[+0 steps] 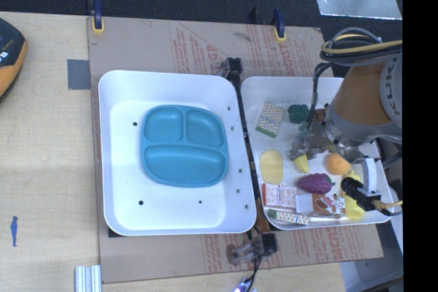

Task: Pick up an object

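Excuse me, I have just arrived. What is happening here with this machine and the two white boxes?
A grey and orange robot arm reaches in from the right over the right bin, trying to pick up an object. Its tool is low among small items: a yellow piece, an orange ball, a purple item and a green one. I cannot tell whether it holds anything. The left bin holds a blue divided plate.
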Motion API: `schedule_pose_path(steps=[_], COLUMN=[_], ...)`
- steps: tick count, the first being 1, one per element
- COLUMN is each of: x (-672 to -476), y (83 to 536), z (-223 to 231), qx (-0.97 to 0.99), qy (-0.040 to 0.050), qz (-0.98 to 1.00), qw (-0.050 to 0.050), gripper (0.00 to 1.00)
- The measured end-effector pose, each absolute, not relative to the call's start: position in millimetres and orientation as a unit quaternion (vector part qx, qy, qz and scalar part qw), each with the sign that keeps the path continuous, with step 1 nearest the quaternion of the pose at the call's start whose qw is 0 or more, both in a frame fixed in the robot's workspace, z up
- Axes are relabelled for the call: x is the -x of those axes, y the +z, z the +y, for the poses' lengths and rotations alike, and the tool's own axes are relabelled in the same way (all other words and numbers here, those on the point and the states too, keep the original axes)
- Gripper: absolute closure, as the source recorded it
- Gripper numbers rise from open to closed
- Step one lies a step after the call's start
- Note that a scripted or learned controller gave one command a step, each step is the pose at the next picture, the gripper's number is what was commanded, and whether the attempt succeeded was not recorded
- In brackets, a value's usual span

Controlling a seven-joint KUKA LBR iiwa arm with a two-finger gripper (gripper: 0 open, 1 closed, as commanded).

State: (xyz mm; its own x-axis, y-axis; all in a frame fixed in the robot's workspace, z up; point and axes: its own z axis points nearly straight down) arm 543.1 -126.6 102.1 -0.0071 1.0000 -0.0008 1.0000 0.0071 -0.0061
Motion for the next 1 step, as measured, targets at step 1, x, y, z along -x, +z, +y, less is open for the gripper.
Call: schedule_pose_path(steps=[1], x=[-561.2], y=[215.2], z=[-64.8], qx=[0.703], qy=[-0.0038], qz=[-0.711], qw=[-0.003], gripper=[1.00])
